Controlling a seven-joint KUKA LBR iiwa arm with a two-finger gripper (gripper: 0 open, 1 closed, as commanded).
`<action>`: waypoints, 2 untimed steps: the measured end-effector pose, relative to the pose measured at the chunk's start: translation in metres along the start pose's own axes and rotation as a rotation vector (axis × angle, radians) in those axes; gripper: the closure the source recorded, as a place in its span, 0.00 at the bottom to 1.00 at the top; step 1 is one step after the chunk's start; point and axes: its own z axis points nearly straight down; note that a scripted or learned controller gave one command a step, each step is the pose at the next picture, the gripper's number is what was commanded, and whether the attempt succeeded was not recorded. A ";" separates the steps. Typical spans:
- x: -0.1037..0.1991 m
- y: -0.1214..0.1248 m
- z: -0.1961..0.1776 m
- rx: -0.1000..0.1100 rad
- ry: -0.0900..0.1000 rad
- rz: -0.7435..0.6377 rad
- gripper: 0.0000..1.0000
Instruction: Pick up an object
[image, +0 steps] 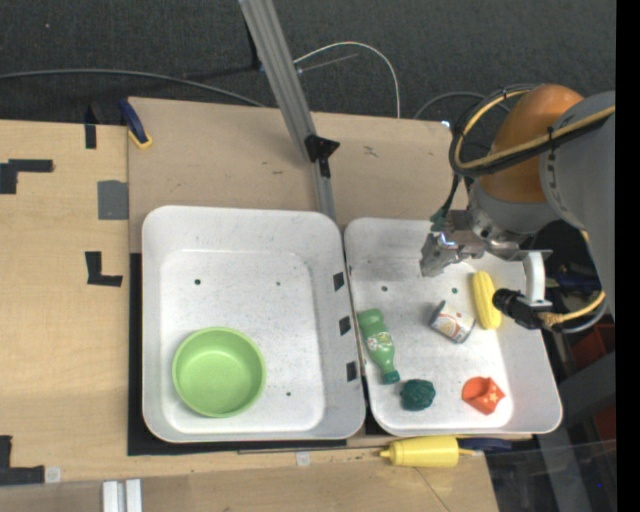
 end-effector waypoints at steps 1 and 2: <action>0.000 0.001 -0.036 0.000 0.000 0.000 1.00; 0.053 -0.030 -0.039 0.005 0.002 -0.003 1.00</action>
